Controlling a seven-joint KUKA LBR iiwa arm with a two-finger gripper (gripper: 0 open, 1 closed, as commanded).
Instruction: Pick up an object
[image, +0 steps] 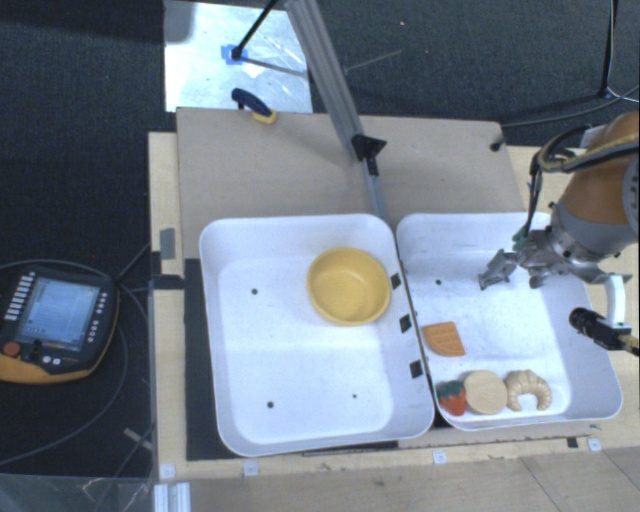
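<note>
My gripper (516, 273) hangs over the upper right part of the right bin (470, 232), its two grey fingers spread open with nothing between them. Below it and to the left, an orange wedge (443, 338) lies on the bin floor. Along the bin's front edge sit a small red and green piece (452, 396), a round beige disc (485, 392) and a croissant (529, 389). A yellow bowl (348, 285) stands upright in the upper right of the left bin (250, 400).
A slanted metal pole (340, 90) ends in a black clamp just behind the two bins. A blue and yellow clip (254, 103) lies at the board's far edge. A teach pendant (50, 320) rests on the floor at left. A black fitting (598, 327) juts from the arm over the right bin's right rim.
</note>
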